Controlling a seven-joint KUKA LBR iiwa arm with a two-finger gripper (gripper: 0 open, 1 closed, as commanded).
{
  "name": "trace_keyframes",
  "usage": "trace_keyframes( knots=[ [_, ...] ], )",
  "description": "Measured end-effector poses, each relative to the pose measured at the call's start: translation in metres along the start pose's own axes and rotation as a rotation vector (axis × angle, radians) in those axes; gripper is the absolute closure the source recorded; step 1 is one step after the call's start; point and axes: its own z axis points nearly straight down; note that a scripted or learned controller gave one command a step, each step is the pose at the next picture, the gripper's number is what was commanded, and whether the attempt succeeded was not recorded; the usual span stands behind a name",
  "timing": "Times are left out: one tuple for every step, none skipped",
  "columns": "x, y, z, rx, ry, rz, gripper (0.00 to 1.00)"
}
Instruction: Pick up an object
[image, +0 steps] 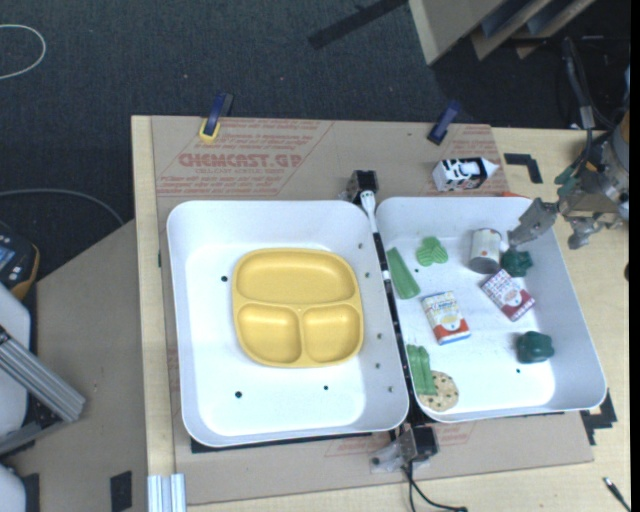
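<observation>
- Two white bins: the left bin (190, 300) carries a yellow divided tray (297, 305); the right bin (570, 330) holds small objects, kept loose for picking.
- Gripper (550, 228) hangs spread and empty over the right bin's far right corner, a finger just beside the grey can (484, 248) and dark green piece (517, 263).

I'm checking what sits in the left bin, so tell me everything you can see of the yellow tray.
The yellow tray looks like smooth moulded plastic, rounded at the corners, with three compartments: one wide along the far side, two smaller on the near side. It lies flat and upright near the middle of the left bin, resting on the bin's floor.
</observation>
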Motion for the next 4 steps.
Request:
trace_keyframes(
  knots=[
    [0.0,0.002,-0.007,-0.013,-0.003,-0.003,0.0],
    [0.002,-0.003,0.037,-0.007,-0.001,-0.003,0.0],
    [0.005,-0.008,0.081,-0.007,0.0,-0.002,0.0],
    [0.011,-0.006,0.126,-0.007,0.0,-0.003,0.0]
  ],
)
